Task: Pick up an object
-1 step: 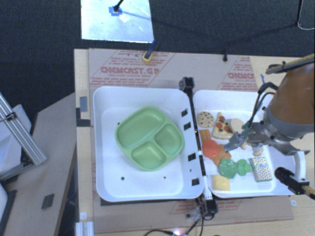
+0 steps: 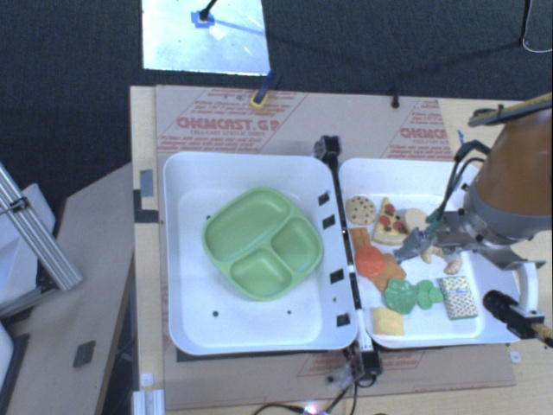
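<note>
Nearest the camera, along the front edge of the right bin [image 2: 415, 340], lies a yellow block [image 2: 388, 322], then a green broccoli-like toy [image 2: 409, 295] and a patterned packet [image 2: 458, 296] beside it. Just behind them sits an orange-red piece [image 2: 374, 262], and behind that a pizza slice [image 2: 391, 222] and a chocolate-chip cookie [image 2: 360, 209], close to the divider between the bins. These are crowded into the left half of this bin, probably because the arm works from the right and its bulk covers the rest.

The gripper [image 2: 422, 242] hangs low over the middle of that cluster, beside the pizza slice and above the orange-red piece. It looks as if one dark finger points left toward the pile, but the wrist shadows it, so whether it is spread or pressed together I cannot tell, and nothing can be seen between its tips. The likely target is whatever sits right under it, though which piece is unclear.

Further left, the left bin [image 2: 186, 318] holds only a green divided plate [image 2: 262, 243], lying flat near the middle, well apart from the toys. That bin seems to be the drop side for anything lifted.

Beyond the bins, a shiny metal sheet [image 2: 206, 24] rests on the dark floor.
</note>
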